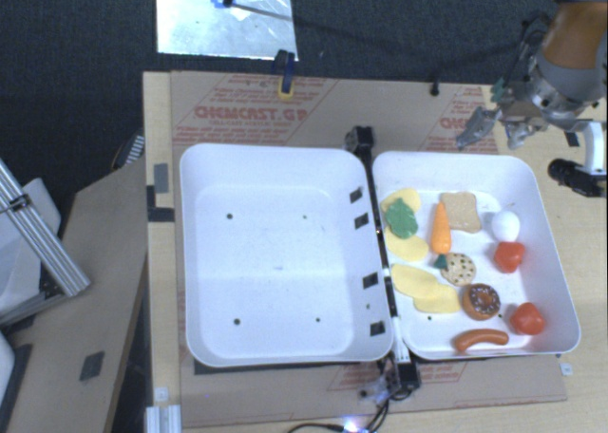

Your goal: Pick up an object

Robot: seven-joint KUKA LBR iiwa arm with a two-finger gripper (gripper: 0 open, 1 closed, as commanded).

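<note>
A strip of dark carpet [76, 32] runs along the left and top, with a shiny metal sheet [225, 2] lying on it near the top. The cardboard-covered bench [313, 103] bears two white bins. The left bin [275, 255] sits beside the right bin [551, 232], which holds a scatter of toy food.

In the right bin, a green vegetable [401, 220] lies by the left wall above yellow pieces [425, 287]. Just to the right, the carrot [441, 229] lies with its long axis running up and down the view, narrow tip toward the far wall. A slice of bread [462, 211] sits next to it, a cookie [458, 268] and a doughnut [482, 301] below, and a sausage [481, 338] lies crosswise near the front wall. Farther right are a white egg [504, 226] and two tomatoes [510, 255].

The gripper [494, 125] hangs over the bench just beyond the right bin's far rim, its fingers spread apart and grasping nothing.
</note>
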